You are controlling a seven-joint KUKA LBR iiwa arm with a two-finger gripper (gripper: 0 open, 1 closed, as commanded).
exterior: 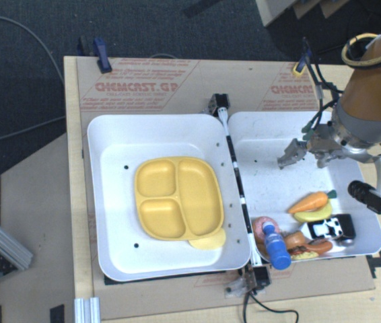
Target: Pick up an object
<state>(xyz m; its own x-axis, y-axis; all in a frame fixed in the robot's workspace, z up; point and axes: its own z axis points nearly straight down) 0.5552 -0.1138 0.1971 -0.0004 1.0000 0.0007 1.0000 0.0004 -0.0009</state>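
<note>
My gripper [306,155] hangs open over the upper middle of the right bin [264,130], with nothing between its fingers. The objects lie below it, in that bin's near right corner: an orange carrot [309,201] on a yellow banana [315,213], a black and white toy [332,229], a blue bottle [276,247], a pink piece [262,225] and a reddish sausage-like item [309,248]. The carrot is the one closest to the gripper, a short way apart from it.
The left bin [110,147] holds a yellow divided plate [177,198] with a pale yellow disc [209,240] under its near edge. A black divider rail [234,173] runs between the bins. The arm's orange and grey body [372,99] stands over the right bin's far right.
</note>
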